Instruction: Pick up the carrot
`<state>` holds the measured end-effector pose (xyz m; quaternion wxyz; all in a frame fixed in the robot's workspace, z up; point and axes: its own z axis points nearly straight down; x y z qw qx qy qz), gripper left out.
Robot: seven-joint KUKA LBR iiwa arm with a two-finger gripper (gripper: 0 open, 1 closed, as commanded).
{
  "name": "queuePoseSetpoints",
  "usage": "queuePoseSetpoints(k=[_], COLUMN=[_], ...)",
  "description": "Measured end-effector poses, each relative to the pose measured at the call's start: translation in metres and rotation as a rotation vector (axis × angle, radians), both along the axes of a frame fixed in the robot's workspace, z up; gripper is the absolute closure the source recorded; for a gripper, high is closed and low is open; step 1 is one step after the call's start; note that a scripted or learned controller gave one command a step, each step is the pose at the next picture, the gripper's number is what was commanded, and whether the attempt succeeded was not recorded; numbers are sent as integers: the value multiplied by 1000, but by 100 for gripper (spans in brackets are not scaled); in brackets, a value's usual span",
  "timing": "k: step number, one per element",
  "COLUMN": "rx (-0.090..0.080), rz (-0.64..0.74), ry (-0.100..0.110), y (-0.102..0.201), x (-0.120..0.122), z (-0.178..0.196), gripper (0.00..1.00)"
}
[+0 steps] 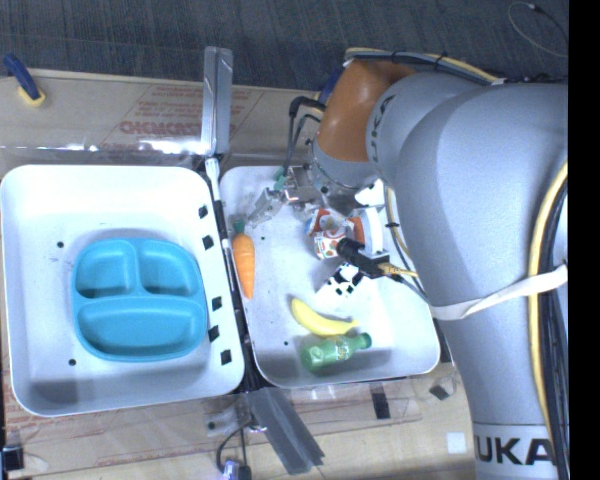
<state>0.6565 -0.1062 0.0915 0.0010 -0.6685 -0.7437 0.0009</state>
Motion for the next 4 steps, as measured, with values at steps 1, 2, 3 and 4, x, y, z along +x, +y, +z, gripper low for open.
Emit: queuePoseSetpoints(k=[1, 2, 3, 4], rx=[0, 0, 0, 1], rz=[-28, -25, -213, 140], ry=[0, 1, 1, 1], y=[2, 2, 75, 47], x=[-47, -47, -76, -127], z=[0, 10, 100, 100], gripper=[0, 100, 100, 100])
